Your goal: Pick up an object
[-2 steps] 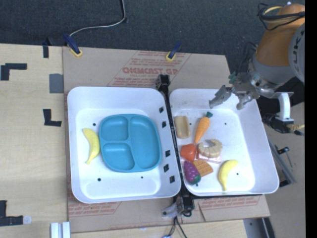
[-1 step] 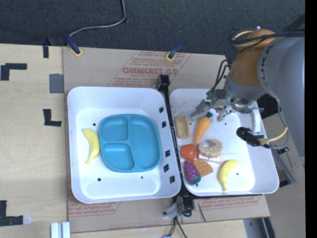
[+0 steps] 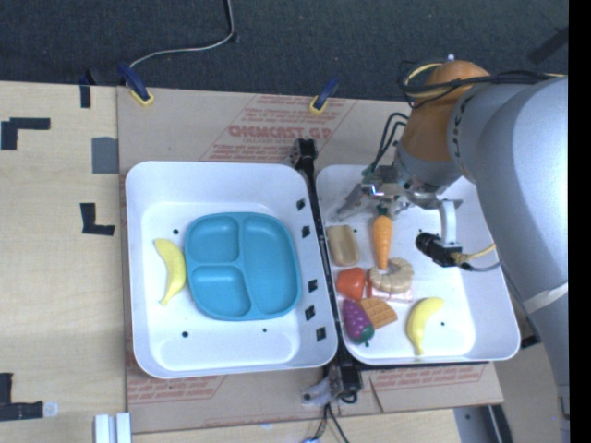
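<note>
Camera view: hand low in right bin, over carrot top, near far wall. Grip state: cannot tell. Approach step, probably. Next: drop squarely onto carrot, clamp, lift straight up.

— What lies beyond the surface?
— Dark carpet at twelve o'clock, crossed by a thin cable.
— And on top?
— Cardboard sheet, clipped at twelve; black tape marks at nine.

One fixed camera above the bench, looking down at a slant, both white bins in frame, mid-distance
</note>
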Controlling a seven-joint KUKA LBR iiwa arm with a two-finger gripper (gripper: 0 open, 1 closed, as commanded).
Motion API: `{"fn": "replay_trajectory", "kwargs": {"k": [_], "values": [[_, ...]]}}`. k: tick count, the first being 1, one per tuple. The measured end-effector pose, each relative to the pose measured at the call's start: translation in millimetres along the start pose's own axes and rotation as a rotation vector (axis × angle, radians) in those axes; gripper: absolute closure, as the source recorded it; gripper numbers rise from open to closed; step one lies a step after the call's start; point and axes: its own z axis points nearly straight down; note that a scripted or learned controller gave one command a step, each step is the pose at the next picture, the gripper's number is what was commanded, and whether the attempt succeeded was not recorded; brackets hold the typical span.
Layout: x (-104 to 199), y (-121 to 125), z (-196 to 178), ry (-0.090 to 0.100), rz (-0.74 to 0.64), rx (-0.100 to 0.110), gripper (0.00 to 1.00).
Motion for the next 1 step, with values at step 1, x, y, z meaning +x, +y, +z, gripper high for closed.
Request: {"fn": "replay_trajectory", "kwargs": {"k": [1], "values": [[-0.2, -0.3, -9.6, -0.001, -0.001, 0.001, 1.00]]}}
